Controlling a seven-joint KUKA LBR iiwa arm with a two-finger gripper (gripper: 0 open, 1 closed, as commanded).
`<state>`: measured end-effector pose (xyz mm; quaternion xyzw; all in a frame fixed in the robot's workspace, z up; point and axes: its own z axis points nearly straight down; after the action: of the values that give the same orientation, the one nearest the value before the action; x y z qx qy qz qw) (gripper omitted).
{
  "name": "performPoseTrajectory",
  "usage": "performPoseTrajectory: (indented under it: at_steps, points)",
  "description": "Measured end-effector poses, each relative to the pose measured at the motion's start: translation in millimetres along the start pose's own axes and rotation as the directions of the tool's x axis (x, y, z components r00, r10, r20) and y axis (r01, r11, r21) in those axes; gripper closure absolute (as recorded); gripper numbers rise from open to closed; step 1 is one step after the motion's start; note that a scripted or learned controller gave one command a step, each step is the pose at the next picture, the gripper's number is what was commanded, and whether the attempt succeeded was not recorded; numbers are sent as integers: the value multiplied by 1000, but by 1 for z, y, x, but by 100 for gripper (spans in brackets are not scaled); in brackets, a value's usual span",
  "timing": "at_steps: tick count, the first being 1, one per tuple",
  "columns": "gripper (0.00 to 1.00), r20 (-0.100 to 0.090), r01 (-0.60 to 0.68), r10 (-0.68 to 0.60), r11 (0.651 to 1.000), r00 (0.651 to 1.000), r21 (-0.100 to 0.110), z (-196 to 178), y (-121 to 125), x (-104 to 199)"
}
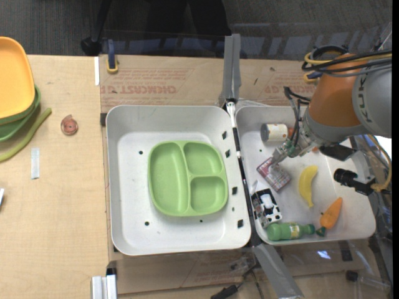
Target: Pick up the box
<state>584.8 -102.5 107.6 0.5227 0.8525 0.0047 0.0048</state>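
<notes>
the box, small and patterned in pink and white, is lying flat in the right bin, near its left wall and about midway down. the tool is hanging just above the box's upper right corner, at a slant; whether it is open or closed cannot be told from this angle, and nothing is showing between its tips, so the box is not yet being held.

around the box: a white roll is lying just above the tool, a banana just right of the box, a carrot further right, a black-and-white thing below the box, and a green bottle along the bottom wall.

risks, as a judgement: the tool is sitting over a corner rather than the middle, so it may be pinching an edge and letting the flat box slip or pivot out. the banana is lying close enough to be nudged or caught along with it.

the left bin is holding a green tray. both bins are resting on a cardboard sheet over a pale wood surface, where yellow and green plates are stacked at the far left and a small pink thing is lying. dark carpet and a chair base are showing beyond.
</notes>
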Motion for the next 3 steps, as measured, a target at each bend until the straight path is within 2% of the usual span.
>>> performPoseTrajectory:
  at_steps: [1, 2, 3]
  points:
    - [100, 12, 127, -127, 992, 992, -7, 5, -36, 13]
    - [100, 0, -100, 100, 995, 995, 14, -131, 5, 15]
    - [100, -4, 21, -21, 1000, 1000, 15, -33, -22, 10]
